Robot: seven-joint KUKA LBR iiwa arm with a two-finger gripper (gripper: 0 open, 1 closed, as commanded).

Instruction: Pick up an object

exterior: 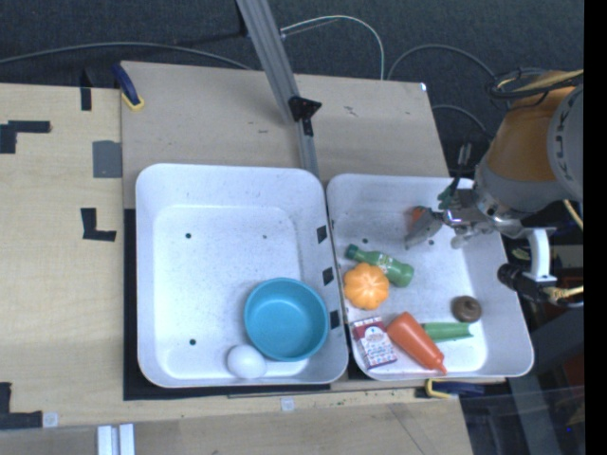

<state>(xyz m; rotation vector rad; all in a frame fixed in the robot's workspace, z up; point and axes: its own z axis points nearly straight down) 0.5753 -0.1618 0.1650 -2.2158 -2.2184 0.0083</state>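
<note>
In the camera view, two shallow white bins are seen side by side on the desk (218,112); the left bin (171,197) holds a blue bowl (285,318) near its lower right corner, and a white ball (247,360) lies just beside the bowl, at its lower left, close to the bin's front wall.

The right bin (503,349) carries the other things; a green bottle (379,263) lies tilted near the middle, and an orange fruit (367,286) is touching or nearly touching it just below; a small red and white packet (376,341) lies by the front left corner; a carrot (415,339) with a green top lies slantwise beside the packet, its green end pointing right; a small brown round object (465,307) sits apart towards the right wall.

The arm is seen reaching in from the right, its orange band above the right bin's upper right corner; the end effector (429,227) is placed over the upper part of the right bin, above the bottle and apart from it; a small reddish thing (417,213) is seen next to it, but what it is cannot be told; whether the end effector is spread or pressed together cannot be told, and nothing can be made out pinched in it.

A grey slanted pole (270,50) crosses the desk above the bins; cables (360,28) lie on the dark floor behind.
</note>
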